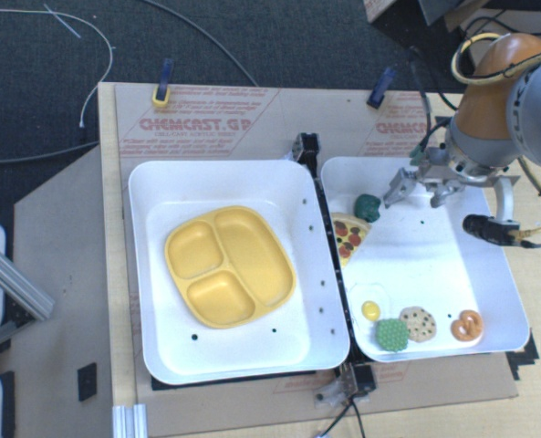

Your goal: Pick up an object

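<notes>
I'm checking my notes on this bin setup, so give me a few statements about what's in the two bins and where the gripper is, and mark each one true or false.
1. The yellow divided plate lies in the left bin. True.
2. The pizza slice toy sits on the yellow plate. False: it lies in the right bin, at its left wall.
3. The gripper is over the far end of the right bin, near the dark green toy. True.
4. The pretzel lies in the left bin. False: it lies at the near end of the right bin, right of the cookie.
5. The gripper holds the cookie. False: the cookie lies on the bin floor, apart from the gripper.
</notes>
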